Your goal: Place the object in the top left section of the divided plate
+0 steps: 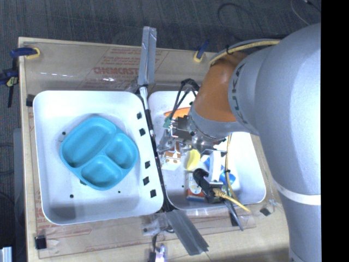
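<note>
The blue divided plate [90, 141] lies alone in the left bin [48, 111], its three sections bare, and the far-left section is the target. The object to move is in the right bin [254, 183], among a tight heap of small things under the arm. The tool [174, 140] is low over the left part of that heap, close to the wall between the bins. The wrist hides so much that I cannot tell whether the tool is released, clenched or grasping anything, nor which piece it is aimed at. Just beneath it lie a small brown-and-white piece [172, 156] and a white scrap [168, 166]. A rounded yellow item [192, 159] sits just to their right, and a blue-and-white packet [219, 166] is further right. Something orange [183, 112] shows at the far side, partly under the arm. All of these look light and small. The yellow one looks smooth and may slip, so a hold across its narrow middle seems best, while the packet would likely crumple. The pieces touch or overlap, so a neighbour could be dragged along. The raised wall with black clips [146, 146] must be cleared on the way left across the table [82, 64].
</note>
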`<state>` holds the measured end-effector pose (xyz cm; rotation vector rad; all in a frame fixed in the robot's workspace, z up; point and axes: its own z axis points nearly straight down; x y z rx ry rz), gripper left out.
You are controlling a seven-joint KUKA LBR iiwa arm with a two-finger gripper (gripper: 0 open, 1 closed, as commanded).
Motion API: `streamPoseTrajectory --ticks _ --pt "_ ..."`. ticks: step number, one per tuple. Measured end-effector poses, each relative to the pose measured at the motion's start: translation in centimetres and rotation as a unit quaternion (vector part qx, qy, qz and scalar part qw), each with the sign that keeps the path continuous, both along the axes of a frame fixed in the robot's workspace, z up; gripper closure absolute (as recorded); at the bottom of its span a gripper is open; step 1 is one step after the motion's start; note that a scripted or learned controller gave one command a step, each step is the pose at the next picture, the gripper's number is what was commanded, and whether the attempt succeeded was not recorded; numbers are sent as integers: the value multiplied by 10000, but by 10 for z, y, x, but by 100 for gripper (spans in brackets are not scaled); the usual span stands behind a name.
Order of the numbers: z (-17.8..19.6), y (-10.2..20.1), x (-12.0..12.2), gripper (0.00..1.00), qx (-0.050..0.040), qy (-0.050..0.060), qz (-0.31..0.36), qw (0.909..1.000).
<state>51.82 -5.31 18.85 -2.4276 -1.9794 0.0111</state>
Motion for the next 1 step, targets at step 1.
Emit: streamPoseTrajectory --ticks 1 --pt "0 77 -6 100 -1 -9 1149 9934"
